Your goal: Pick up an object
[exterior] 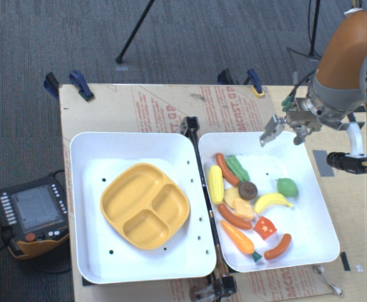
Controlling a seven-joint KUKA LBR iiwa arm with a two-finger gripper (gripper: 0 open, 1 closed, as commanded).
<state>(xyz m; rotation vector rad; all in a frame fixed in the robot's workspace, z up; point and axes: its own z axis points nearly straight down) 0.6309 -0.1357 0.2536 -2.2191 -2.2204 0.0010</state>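
Nothing picked up yet. Gripper (284,133) above the far rim of the right bin (325,231), fingers (268,135) spread wide, nothing between them. Not touching any toy, as far as can be told from this slant.

All candidates lying in the right bin, mostly crowded in its left half:
- corn (215,184) at the left wall
- sausage (225,167) and bean (237,167) side by side at the far end, nearest the gripper
- banana (273,201) near the middle
- lime (287,187) just beyond the banana, a little apart from the rest
- carrot (239,238) and a second sausage (278,247) at the near end

Left bin (83,168) holding just a yellow plate (146,205); no part in this, most likely.

Left to do, by judgement: the whole job. Choosing a target, descending, closing, lifting. Lime likely the easiest approach, given the open floor to its right; the crowded pile riskier for a clean grasp.
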